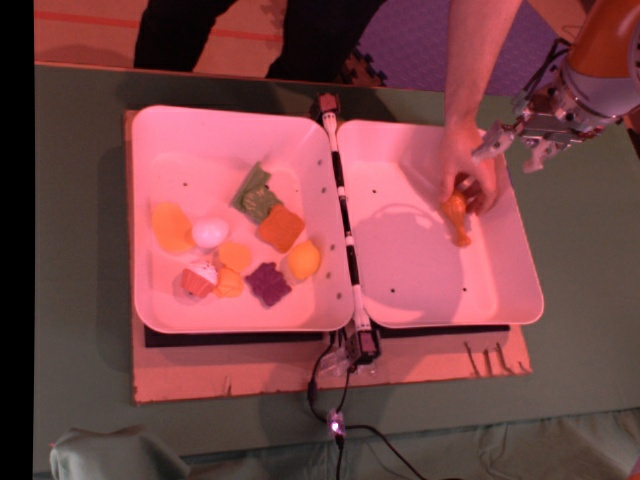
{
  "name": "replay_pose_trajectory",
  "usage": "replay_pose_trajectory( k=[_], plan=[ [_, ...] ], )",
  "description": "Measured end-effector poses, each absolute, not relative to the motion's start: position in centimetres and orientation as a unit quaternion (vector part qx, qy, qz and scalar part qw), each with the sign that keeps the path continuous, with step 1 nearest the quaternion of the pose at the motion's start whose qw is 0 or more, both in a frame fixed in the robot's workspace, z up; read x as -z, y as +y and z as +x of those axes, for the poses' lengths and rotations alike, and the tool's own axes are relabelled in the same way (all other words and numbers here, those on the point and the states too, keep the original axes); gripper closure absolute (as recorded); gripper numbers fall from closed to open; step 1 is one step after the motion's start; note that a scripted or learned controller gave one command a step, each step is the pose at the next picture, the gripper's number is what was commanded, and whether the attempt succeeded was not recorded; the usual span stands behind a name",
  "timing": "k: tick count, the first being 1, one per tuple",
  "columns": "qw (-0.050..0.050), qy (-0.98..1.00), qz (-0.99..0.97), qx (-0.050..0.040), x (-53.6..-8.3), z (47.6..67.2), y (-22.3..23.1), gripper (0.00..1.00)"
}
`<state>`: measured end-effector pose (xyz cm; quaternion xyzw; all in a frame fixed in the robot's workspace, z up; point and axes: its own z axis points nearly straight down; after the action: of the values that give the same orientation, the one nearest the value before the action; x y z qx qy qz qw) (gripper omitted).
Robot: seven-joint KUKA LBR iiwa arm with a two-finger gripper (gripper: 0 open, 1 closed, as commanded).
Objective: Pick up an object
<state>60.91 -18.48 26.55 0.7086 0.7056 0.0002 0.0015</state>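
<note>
A person's hand (468, 173) sets a small, light, likely rigid orange toy (457, 216) in the right bin (420, 298); gripper (518, 146), fingers apart, waits; grasp its narrow middle.

No text, label, brand, number or sign reads anywhere in this view; the toys, bins and bench carry no lettering that can be made out.
</note>
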Motion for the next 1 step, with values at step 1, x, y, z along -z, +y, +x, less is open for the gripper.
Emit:
replay_pose_trajectory(
  k=[1],
  plan=[
    [0.002, 0.706, 0.709, -0.0002, -26.55, 60.91, -18.48, 0.00]
  ],
)
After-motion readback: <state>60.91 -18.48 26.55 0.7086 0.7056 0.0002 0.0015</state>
